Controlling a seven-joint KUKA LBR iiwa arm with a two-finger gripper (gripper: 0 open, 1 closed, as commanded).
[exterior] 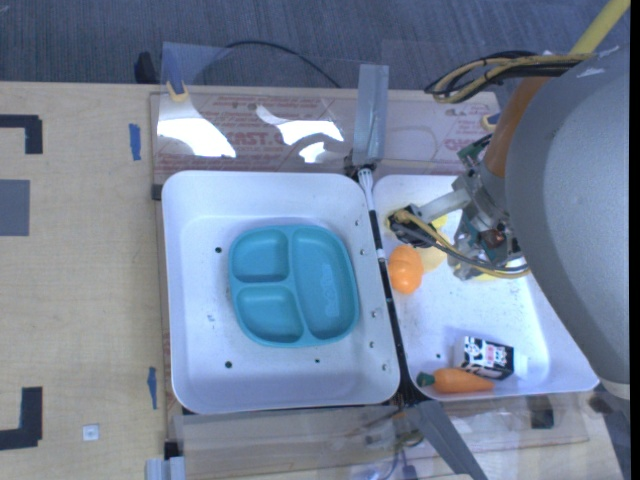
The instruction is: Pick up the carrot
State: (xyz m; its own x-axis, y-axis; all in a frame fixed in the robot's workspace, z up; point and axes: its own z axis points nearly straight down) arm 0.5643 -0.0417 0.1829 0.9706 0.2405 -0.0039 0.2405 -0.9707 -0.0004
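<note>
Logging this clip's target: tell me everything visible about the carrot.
The carrot is orange, smooth and plastic-looking, with a green tip at its left end in the view. It lies flat, whole, along the lower edge of the right-hand bin, just below a black-and-white carton that seems to touch it.

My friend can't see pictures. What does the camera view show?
A grey robot arm reaches into the right white bin, its hand near an orange ball, apart from the carrot at the bin's near edge. The left bin holds a blue divided plate.
</note>
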